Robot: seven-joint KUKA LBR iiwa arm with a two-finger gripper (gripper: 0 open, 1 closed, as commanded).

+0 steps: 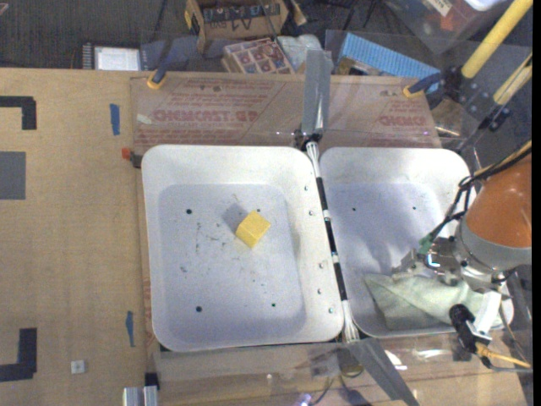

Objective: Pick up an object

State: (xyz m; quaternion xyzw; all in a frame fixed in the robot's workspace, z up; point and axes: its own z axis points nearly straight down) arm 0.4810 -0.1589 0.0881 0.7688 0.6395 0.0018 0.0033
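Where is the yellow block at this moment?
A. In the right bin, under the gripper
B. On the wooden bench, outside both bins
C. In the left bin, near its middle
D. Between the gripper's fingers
C: the yellow block lies near the middle of the left bin, far from the gripper, which is over the pale cloth in the right bin.

**Cluttered bench surroundings**

Tan wooden bench top (68,227) with black tape marks (19,112) and blue tape bits (114,118). Clear plastic sheet (279,108) with red lettering behind the bins. Past it: small wooden crate (232,11), printed box (258,56), blue corrugated panel (380,57), yellow pole (503,24), dark floor, cables.
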